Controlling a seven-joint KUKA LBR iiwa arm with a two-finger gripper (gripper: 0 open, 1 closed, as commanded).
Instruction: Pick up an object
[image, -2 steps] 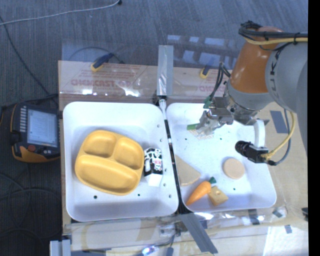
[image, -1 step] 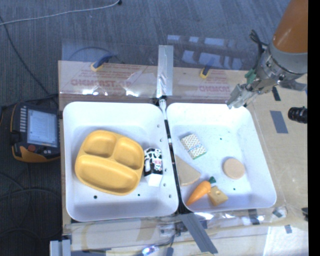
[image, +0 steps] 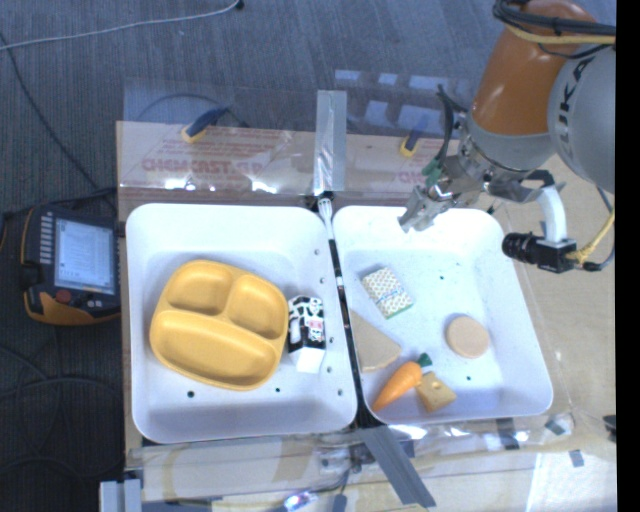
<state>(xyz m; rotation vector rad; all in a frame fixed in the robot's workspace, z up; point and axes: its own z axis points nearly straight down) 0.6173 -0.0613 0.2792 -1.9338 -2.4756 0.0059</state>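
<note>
Left bin (image: 140, 300): yellow divided plate (image: 218, 322) fills the middle; cow-print carton (image: 307, 330) just beside it, by the divider. Bare floor along back & front edges.
Right bin (image: 520, 300): patterned block (image: 387, 291) centre-left; round cookie (image: 467, 336) to the right; carrot (image: 397, 383) & cheese cube (image: 435, 392) crowd the front. Back & far-right floor open.

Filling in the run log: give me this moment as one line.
gripper: above right bin's far edge, holding nothing | right bin: carrot, round cookie, patterned block | left bin: yellow tray
</note>
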